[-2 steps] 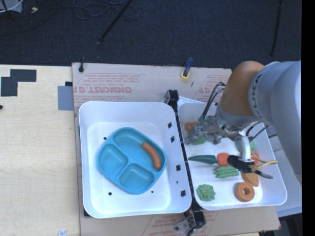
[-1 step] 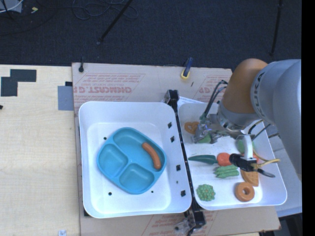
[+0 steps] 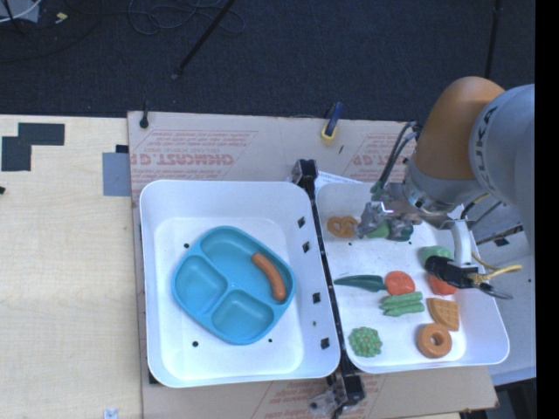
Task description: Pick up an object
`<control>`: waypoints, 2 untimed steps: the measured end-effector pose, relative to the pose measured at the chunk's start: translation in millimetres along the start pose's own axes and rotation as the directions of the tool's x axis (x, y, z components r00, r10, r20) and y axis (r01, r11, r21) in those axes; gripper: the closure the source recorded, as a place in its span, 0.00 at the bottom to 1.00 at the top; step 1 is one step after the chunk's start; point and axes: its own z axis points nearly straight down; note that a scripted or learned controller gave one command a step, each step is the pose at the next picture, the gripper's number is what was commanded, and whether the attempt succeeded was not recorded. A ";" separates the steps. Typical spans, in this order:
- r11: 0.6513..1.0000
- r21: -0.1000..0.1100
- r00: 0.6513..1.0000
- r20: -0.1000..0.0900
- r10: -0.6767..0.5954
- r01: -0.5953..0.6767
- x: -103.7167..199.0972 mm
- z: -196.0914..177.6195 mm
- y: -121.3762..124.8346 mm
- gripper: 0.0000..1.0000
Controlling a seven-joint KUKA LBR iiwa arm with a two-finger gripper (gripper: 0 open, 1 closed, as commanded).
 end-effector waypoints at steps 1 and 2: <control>1.000 0.002 1.000 -0.001 -0.008 0.008 7.5 -44.7 -2.3 1.00; 1.000 0.002 1.000 -0.001 -0.007 0.007 6.8 -70.7 -1.7 1.00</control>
